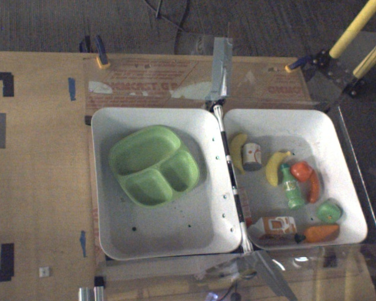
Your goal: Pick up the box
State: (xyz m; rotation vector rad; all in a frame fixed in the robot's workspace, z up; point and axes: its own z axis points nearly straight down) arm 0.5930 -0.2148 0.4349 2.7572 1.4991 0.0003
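**While its print stays blurred, the box lies in the right bin**

Though the box point(277, 226) has an orange and white face with a dark mark on it, no word on it can be read. It lies flat at the near edge of the right bin point(341, 144), near the wall shared with the left bin point(106, 187). A carrot point(321, 233) lies just beside its right end, and a green bottle point(292, 192) lies just behind it. Farther back a small can point(252, 157) sits between two bananas point(238, 150), its label too small to make out. The left bin holds a green divided plate point(153, 165). Reddish print on the cardboard point(144, 85) behind the bins is too blurred to read.
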